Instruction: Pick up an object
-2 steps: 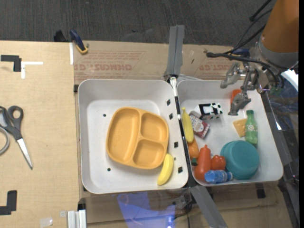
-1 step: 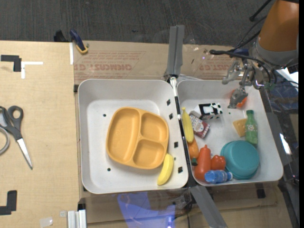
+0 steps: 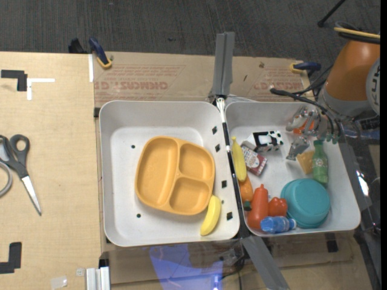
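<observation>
My gripper (image 3: pixel 300 139) hangs over the back right part of the right bin (image 3: pixel 347 180), above a green bottle (image 3: pixel 319 163) and a small orange-yellow piece (image 3: pixel 305 161). To its left lie a black-and-white toy (image 3: pixel 268 141) and a red packet (image 3: pixel 254 160). A teal bowl (image 3: pixel 307 202) sits at the front right. Beside it are a red bottle (image 3: pixel 259 205), a red tomato-like piece (image 3: pixel 278 206) and a blue bottle (image 3: pixel 278 225). A yellow banana-like piece (image 3: pixel 239 161) lies along the bin's left wall, with an orange piece (image 3: pixel 246 190) below it. I see nothing held.
The left bin (image 3: pixel 115 162) holds an orange divided plate (image 3: pixel 175 175) and a yellow banana (image 3: pixel 210 215) at its front right. Scissors (image 3: pixel 23 168) lie on the wooden bench at far left. A grey divider post (image 3: pixel 223 65) stands between the bins at the back.
</observation>
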Motion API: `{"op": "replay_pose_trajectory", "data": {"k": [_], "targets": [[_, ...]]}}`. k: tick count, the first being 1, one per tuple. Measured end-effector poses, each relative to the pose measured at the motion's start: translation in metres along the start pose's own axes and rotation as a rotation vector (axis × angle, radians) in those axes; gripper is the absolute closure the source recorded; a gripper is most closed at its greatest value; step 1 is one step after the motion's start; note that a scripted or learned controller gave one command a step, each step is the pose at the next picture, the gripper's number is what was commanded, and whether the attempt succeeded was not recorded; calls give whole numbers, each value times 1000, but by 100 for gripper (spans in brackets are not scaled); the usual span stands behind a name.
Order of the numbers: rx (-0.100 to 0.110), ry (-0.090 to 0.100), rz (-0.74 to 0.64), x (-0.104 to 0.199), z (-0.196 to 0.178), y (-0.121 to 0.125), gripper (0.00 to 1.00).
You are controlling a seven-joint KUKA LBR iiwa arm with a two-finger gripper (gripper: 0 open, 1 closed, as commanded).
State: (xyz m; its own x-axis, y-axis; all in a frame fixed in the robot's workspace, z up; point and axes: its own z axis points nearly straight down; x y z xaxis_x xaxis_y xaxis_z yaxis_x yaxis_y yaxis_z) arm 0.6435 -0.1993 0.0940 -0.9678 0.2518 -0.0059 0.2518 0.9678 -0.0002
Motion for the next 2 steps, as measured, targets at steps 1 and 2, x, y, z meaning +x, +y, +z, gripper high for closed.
{"op": "replay_pose_trajectory", "data": {"k": [1,2], "targets": [[0,-7,-4,-2,-11,2,100],[-1,0,36,3,-94,58,100]]}}
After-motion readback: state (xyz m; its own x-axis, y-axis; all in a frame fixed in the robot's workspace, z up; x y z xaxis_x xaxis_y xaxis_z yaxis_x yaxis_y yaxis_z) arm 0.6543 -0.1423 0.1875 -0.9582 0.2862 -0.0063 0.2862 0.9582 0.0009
